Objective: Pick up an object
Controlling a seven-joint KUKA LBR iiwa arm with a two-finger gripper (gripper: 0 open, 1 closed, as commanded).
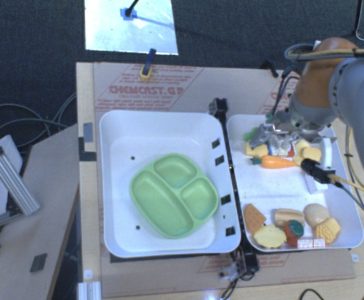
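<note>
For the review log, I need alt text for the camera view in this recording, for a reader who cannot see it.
The grey arm's gripper is down among toy foods at the far end of the right bin, just above an orange carrot. More toy foods lie along that bin's near edge. The left bin holds a green divided plate.

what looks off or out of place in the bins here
Nothing is spilled or broken. The green plate sits askew in the left bin, and the toy food crowds the right bin's near and far ends.
</note>
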